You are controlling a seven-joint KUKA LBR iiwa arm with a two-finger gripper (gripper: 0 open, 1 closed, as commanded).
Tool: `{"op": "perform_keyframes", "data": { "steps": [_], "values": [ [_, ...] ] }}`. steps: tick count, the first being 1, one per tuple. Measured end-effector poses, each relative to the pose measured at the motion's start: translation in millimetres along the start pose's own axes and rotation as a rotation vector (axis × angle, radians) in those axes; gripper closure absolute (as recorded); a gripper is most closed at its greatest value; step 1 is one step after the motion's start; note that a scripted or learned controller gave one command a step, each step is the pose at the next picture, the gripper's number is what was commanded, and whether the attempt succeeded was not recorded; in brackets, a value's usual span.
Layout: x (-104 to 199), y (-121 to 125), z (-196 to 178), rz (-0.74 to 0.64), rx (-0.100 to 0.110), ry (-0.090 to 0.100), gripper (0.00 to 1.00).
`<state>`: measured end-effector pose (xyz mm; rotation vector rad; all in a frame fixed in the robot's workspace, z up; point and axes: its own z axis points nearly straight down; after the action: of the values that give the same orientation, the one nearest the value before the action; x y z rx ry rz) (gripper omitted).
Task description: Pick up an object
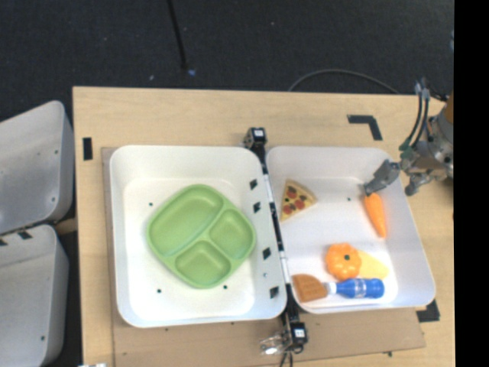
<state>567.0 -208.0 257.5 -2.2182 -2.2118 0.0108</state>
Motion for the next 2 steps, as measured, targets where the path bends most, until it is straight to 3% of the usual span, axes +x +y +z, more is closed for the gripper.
{"op": "perform_keyframes", "data": {
  "steps": [1, 2],
  "values": [
    [1, 2, -8, -0.003, -0.013, -0.002, 0.00],
    [3, 6, 35, -0.003, -0.009, -0.003, 0.00]
  ]
}}
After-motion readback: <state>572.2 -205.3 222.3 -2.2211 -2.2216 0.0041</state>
